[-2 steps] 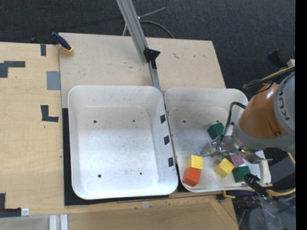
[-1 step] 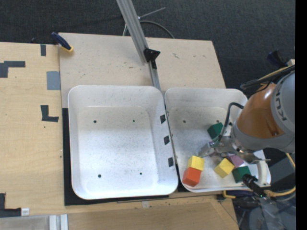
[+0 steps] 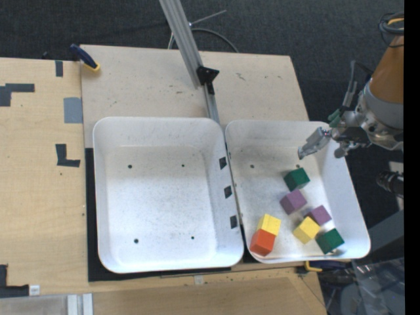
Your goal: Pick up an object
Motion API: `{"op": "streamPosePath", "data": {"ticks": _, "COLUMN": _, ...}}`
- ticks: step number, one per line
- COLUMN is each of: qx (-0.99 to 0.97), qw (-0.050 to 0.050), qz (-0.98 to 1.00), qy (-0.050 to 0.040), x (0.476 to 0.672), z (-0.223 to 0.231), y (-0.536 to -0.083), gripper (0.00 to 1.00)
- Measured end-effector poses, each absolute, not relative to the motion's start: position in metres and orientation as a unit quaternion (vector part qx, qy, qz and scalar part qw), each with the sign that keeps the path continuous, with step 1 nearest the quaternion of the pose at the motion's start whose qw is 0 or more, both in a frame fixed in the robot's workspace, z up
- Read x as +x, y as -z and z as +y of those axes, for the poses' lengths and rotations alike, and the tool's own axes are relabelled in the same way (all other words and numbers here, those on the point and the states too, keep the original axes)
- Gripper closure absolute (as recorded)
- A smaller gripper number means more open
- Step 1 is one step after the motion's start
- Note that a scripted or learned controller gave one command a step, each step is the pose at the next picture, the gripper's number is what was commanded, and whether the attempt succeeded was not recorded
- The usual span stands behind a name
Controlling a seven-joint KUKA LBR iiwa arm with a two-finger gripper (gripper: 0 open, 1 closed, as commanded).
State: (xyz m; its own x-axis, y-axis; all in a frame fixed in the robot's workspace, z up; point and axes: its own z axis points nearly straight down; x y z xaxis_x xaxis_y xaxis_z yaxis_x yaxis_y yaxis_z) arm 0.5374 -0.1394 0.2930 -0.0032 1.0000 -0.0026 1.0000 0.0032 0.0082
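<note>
Seven small blocks sit in the right bin, all gathered toward its 5 o'clock corner. A dark green cube lies highest, with a purple block touching it just below at 6 o'clock. Further down, a second purple block leans against a yellow cube, and another green cube rests by the bin's wall at 4 o'clock from that yellow one. Apart from this cluster, toward 8 o'clock, a yellow block sits touching an orange-red block near the front rim. The gripper hangs above the right bin's 1 o'clock edge, at 1 o'clock from the dark green cube and clear of it; nothing sits between its fingers, though how wide they stand I cannot tell. Bare floor spreads across the right bin's 10 o'clock half. The left bin lies beside it, rims touching.
</note>
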Motion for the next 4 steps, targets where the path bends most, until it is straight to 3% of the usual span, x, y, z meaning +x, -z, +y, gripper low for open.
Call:
{"op": "streamPosePath", "data": {"ticks": 1, "qx": 0.707, "qw": -0.003, "qz": 0.708, "qy": 0.0026, "x": 0.554, "z": -0.135, "y": -0.131, "gripper": 0.0}}
{"op": "streamPosePath", "data": {"ticks": 2, "qx": 0.706, "qw": -0.001, "qz": 0.708, "qy": 0.0011, "x": 0.556, "z": -0.135, "y": -0.145, "gripper": 1.0}}
{"op": "streamPosePath", "data": {"ticks": 3, "qx": 0.706, "qw": -0.001, "qz": 0.708, "qy": 0.0013, "x": 0.556, "z": -0.135, "y": -0.144, "gripper": 0.0}}
{"op": "streamPosePath", "data": {"ticks": 4, "qx": 0.706, "qw": -0.002, "qz": 0.708, "qy": 0.0015, "x": 0.555, "z": -0.135, "y": -0.154, "gripper": 1.0}}
